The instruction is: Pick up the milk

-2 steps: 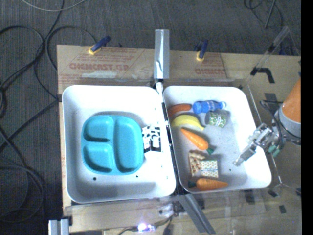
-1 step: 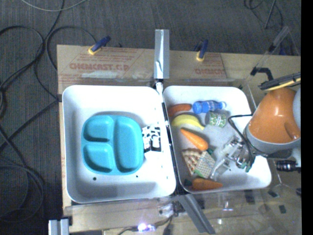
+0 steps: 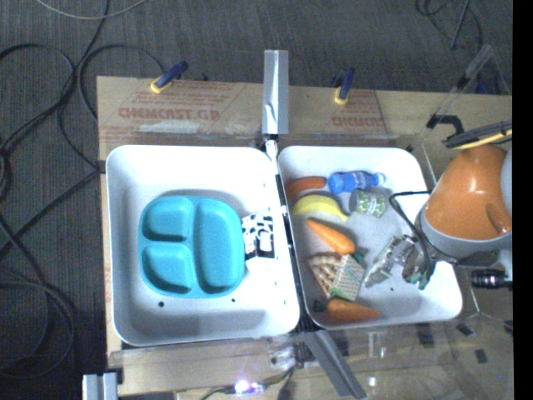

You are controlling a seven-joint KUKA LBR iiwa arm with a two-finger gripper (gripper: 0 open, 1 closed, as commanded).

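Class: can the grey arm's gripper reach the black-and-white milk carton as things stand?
Probably yes: the black-and-white milk carton lies uncovered in the left white bin, beside the blue divided tray; the two-finger gripper hangs over the right white bin.

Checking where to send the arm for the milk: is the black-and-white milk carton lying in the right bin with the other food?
No, the milk carton sits in the left bin, beside the blue tray.

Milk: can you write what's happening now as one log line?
milk: left bin, beside blue tray | gripper: over right bin, apart from milk | status: milk not yet held
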